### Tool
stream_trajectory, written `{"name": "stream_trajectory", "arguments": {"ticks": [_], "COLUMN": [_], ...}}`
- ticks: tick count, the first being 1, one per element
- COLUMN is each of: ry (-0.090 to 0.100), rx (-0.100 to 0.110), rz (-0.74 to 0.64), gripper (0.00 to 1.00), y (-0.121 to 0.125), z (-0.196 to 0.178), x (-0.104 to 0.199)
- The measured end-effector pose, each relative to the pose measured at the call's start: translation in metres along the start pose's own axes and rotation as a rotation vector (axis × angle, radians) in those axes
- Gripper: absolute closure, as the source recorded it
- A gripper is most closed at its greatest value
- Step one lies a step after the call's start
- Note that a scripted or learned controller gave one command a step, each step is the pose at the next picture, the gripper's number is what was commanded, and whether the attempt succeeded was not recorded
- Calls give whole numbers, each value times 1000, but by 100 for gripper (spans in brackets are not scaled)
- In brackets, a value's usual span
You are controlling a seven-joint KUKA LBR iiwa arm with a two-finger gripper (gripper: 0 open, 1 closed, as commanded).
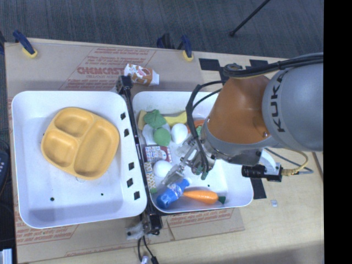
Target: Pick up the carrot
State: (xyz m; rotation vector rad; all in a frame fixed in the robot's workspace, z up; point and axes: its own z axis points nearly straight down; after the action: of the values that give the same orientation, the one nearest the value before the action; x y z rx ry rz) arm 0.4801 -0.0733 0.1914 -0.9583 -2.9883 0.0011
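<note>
so the carrot (201, 196) is lying flat near the bottom edge of the right bin (240, 198), roughly 5 o'clock in the frame, green end pointing right. a blue bottle (171, 194) sits touching it at its 9 o'clock. the pincer (186, 166) hangs just above both, around the carrot's 11 o'clock, with its fingers looking spread apart and nothing between them. white eggs (179, 132) and green stuff (156, 120) sit further up. the left bin (33, 208) has a yellow divided plate (80, 142) in it.
</note>
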Motion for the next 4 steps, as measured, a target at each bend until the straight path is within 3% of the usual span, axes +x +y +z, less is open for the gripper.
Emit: {"name": "stream_trajectory", "arguments": {"ticks": [1, 2, 3, 4], "ry": [-10, -5, -2, -1], "rx": [-8, -1, 0, 1], "rz": [-127, -642, -722, -900], "gripper": [0, 0, 0, 0], "y": [-21, 57, 34, 45], "z": [79, -1, 0, 0], "x": [-15, -95, -26, 25]}}
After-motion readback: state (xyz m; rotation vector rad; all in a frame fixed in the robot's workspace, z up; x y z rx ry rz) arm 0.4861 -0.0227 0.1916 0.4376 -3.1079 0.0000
